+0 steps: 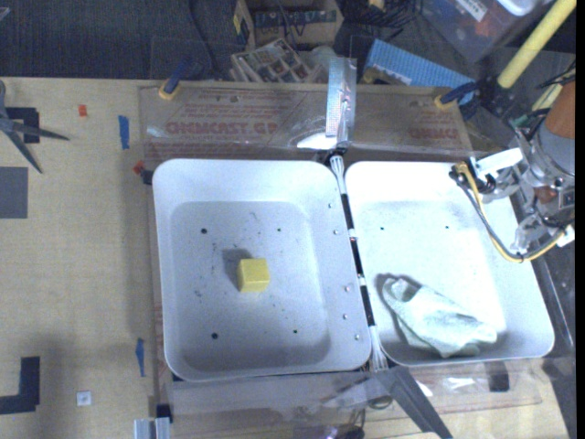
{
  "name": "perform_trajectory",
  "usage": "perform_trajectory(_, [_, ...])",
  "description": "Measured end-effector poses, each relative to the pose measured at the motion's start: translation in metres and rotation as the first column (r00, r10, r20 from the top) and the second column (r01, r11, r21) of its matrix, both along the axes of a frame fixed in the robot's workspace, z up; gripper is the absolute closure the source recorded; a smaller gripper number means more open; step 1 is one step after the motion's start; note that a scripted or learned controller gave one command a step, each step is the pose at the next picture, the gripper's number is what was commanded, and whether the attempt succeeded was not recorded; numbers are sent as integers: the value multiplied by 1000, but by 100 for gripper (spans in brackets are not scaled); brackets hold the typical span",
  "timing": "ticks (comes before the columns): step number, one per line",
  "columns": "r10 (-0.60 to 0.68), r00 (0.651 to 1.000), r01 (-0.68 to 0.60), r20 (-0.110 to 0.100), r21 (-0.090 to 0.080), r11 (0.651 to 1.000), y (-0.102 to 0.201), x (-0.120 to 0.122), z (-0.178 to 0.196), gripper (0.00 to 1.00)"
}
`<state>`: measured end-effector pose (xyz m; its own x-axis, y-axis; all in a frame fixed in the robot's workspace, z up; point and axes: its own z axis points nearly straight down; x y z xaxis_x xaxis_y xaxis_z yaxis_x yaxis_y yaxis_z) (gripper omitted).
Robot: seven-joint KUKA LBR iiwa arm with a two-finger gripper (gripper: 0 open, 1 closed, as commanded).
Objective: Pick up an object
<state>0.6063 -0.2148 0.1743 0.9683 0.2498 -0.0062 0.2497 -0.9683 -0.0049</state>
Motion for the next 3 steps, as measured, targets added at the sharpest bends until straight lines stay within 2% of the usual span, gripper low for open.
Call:
perform_trajectory(1, [-40, 999, 40, 6, 5, 999, -1, 42, -87, 0])
perform_trajectory(2, [-33, 999, 33, 6, 3, 999, 0, 43, -80, 100])
perform_trajectory(3, [-48, 999, 48, 1, 1, 999, -9, -24, -18, 100])
